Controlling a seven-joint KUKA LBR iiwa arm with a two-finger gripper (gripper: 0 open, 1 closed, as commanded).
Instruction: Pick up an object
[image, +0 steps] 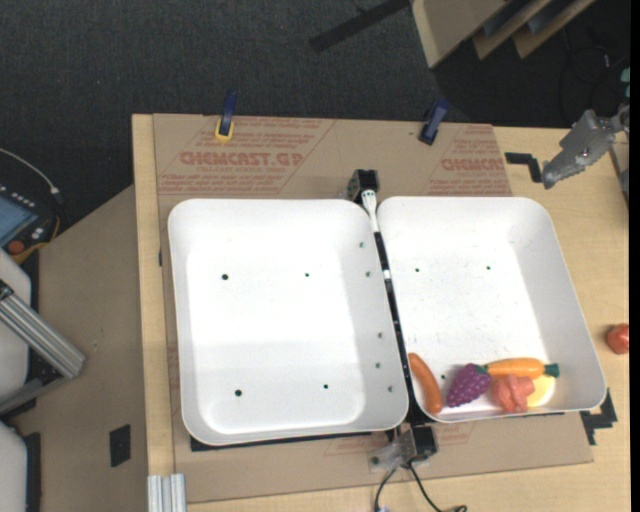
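Overhead, two shallow white plastic bins were seen: the left bin (200, 300) and the right bin (520, 260). Clustered in the right bin's near corner were an orange toy carrot (515, 367), an orange-red sausage (425, 383), purple grapes (467, 384) and a pink piece (510, 392). At the far right edge, the grey gripper (572, 152) was seen above the bench, away from the bins; its state could not be told.

Smooth white plastic bins (200, 300), matt cardboard sheet (330, 140), glossy plastic toy food (490, 382)

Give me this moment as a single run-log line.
gripper: at upper right, outside the bins | right bin: toy food clustered in near corner: hot dog, grapes, carrot | pick: not started
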